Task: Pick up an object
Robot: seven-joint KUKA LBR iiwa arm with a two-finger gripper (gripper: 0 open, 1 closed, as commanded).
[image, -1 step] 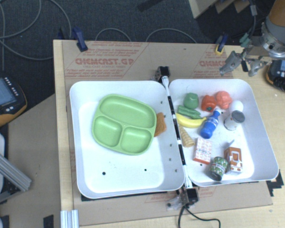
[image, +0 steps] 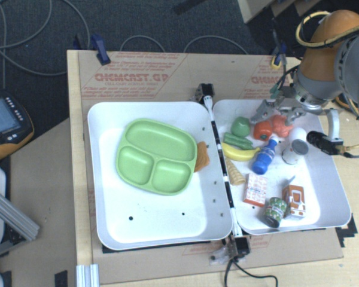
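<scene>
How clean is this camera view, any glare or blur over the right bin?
Camera view: even overhead light, soft shadows. The right bin floor looks bright, slightly washed out. The end effector is soft and hard to resolve over the orange toy; labels on small items are unreadable. The green plate is sharp.

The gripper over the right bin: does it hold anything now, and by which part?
It cannot be told. The gripper is down at the orange toy in the right bin, but the view does not show the toy between its fingers.
</scene>
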